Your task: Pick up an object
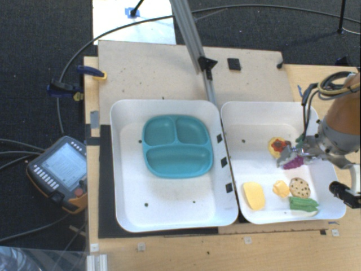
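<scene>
While a handheld control pad (59, 174) lies on the dark floor mat far to the left, with black cables curling past it, the bench itself begins with a blue clamp (90, 72) at its upper left edge. Next comes the left bin (130, 208), which holds a teal plate (177, 145) with three compartments, set a little above the bin's middle. A grey metal pole (189, 27) slants down from the top and ends near the seam between the two bins. Right of that seam sits the right bin (248, 123), where the small toy foods are gathered in its lower right part. A yellow piece (254, 196) lies nearest the seam; a smaller yellow-orange piece (280, 188) is beside it, then a speckled round cookie (299, 187) with a green piece (304, 204) just below it. Above these, a red and yellow piece (277, 146) lies near the gripper (286, 156), and a purple piece (293, 162) sits right at the fingertips, touching or just under them. Whether the fingers are apart or closed on anything cannot be told. The arm (338, 126) reaches in from the right, low over this bin.
</scene>
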Action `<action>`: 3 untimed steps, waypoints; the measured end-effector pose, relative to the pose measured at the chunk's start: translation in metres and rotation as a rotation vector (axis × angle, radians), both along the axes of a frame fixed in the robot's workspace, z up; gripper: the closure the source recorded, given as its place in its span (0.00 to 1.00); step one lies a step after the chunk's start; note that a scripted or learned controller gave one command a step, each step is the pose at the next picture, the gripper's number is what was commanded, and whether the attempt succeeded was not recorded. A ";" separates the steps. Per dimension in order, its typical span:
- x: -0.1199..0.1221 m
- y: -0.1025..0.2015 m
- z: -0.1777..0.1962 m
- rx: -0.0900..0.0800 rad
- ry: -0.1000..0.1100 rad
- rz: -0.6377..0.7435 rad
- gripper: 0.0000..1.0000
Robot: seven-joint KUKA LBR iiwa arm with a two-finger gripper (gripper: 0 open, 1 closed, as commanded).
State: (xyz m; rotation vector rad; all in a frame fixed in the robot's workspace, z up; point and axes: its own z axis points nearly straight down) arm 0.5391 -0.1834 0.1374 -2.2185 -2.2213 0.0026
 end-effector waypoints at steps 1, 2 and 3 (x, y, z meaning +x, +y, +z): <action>0.001 0.000 -0.050 -0.001 -0.005 -0.001 0.00; 0.004 0.000 -0.036 -0.001 -0.012 0.001 1.00; -0.003 0.003 0.024 -0.002 -0.008 0.003 1.00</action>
